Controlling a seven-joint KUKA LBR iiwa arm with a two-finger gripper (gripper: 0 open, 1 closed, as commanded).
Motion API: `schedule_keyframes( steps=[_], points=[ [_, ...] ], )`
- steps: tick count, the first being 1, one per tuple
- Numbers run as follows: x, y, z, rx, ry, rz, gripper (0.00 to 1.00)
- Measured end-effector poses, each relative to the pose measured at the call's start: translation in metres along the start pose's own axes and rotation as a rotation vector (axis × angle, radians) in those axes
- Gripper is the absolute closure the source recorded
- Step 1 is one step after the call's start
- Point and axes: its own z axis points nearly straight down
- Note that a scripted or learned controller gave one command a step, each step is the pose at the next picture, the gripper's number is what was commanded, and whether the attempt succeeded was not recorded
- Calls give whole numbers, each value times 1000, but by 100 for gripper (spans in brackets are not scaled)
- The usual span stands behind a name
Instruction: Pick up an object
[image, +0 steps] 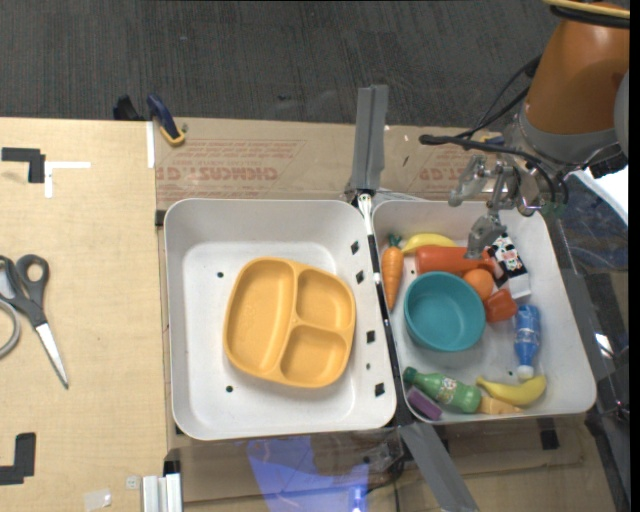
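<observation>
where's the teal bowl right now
In the camera view the teal bowl sits in the right bin, beside the carrot and above the green bottle.

The gripper (487, 232) hung over the right bin (570, 330), near a teal bowl (444, 311); the left bin (190, 330) held a yellow divided plate (290, 322).

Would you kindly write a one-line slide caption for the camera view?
The arm's tool hangs over the right bin of toy food and a teal bowl; the left bin holds a yellow divided plate.
</observation>
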Motion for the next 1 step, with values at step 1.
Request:
schedule_keyframes(
  steps=[1],
  points=[
    [31,-28,135,0,-1,-12,0]
  ],
)
